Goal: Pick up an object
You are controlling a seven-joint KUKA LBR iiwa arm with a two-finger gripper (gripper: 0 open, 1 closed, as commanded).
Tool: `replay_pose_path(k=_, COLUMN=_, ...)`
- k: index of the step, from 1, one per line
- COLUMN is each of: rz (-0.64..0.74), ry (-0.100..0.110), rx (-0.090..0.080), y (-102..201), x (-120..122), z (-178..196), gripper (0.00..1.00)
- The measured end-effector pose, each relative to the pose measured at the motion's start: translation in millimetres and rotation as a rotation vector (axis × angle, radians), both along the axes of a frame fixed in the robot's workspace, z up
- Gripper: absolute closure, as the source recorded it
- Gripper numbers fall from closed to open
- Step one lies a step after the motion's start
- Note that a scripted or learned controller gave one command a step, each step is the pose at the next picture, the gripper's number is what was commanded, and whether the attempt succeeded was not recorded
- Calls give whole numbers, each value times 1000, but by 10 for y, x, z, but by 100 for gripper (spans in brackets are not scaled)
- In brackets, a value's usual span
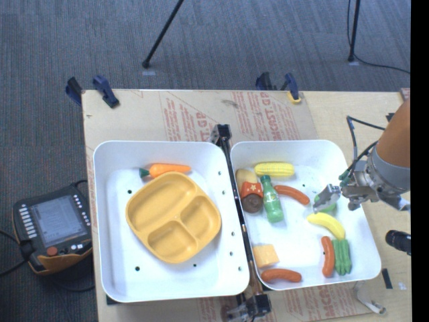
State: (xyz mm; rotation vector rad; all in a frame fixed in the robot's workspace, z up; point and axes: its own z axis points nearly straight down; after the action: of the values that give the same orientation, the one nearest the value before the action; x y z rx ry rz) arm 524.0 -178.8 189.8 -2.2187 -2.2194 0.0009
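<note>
Claw (333, 198) hangs empty, fingers apart, in the right bin (305, 146) just above the banana (328, 224). Advice: centre over banana, straddle its narrow width, descend fully before closing.

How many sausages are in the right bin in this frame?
3. One sausage lies mid-bin beside the green bottle, one stands along the green beans near the front right corner, and one lies at the front edge by the cheese. None looks hidden.
</note>
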Motion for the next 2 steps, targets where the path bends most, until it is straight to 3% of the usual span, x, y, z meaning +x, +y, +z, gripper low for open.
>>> replay_pose_path(k=1, rz=118, ry=-1, rx=0, y=198, x=863, z=-573, gripper=0)
replay_pose_path(k=2, rz=482, ry=-2, rx=0, y=399, x=755, z=-1021, gripper=0)
